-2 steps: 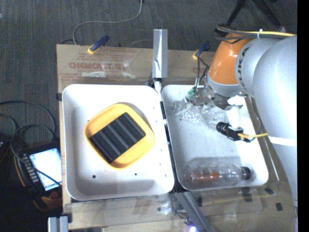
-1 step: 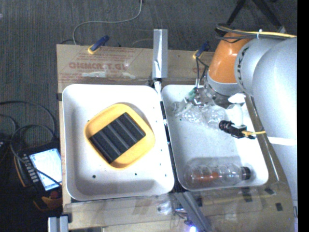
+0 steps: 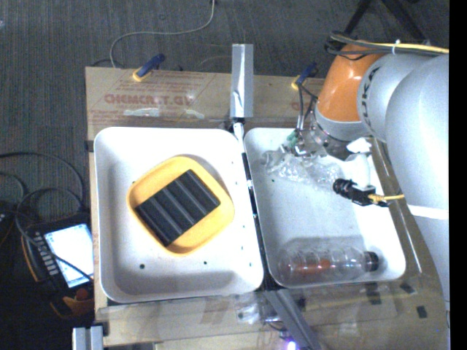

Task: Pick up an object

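Observation:
A yellow block with a black ribbed top (image 3: 181,204) lies in the middle of the left bin (image 3: 109,195). In the right bin (image 3: 321,217), a clear plastic bottle (image 3: 325,261) lies on its side near the front wall. A crumpled clear plastic piece (image 3: 303,168) sits near the bin's back. My gripper (image 3: 298,143) is low over the right bin's back edge, right at that clear piece. The orange band and grey arm above hide most of it. I cannot see anything held in it.
A black cable plug (image 3: 352,189) hangs from the arm over the right bin. A metal post (image 3: 241,79) stands behind the bins' divide. Cardboard (image 3: 146,100) with blue clamps (image 3: 148,65) lies behind. A lit tablet (image 3: 62,250) sits off the bench at left.

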{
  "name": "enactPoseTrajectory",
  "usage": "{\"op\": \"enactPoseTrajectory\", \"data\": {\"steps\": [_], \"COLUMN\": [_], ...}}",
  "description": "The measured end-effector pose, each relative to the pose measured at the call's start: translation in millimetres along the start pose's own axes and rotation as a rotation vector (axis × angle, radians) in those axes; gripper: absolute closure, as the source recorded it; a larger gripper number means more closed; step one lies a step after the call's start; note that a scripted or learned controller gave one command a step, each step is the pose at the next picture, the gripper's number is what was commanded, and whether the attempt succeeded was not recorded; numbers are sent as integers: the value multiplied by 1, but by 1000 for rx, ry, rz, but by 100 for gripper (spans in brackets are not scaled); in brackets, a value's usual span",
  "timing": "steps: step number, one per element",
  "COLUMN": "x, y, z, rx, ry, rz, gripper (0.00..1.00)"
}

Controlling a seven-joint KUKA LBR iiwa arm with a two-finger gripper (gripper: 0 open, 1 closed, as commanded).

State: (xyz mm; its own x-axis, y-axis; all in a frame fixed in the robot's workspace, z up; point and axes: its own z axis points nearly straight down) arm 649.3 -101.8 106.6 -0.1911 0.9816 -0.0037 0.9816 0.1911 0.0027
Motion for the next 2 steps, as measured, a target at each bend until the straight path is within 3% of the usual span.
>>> {"op": "enactPoseTrajectory", "data": {"steps": [1,2], "x": [51,52], "y": [30,30], "z": [-78,-87], "rx": [3,4], "ry": [3,2], "rz": [9,8], "gripper": [100,100]}}
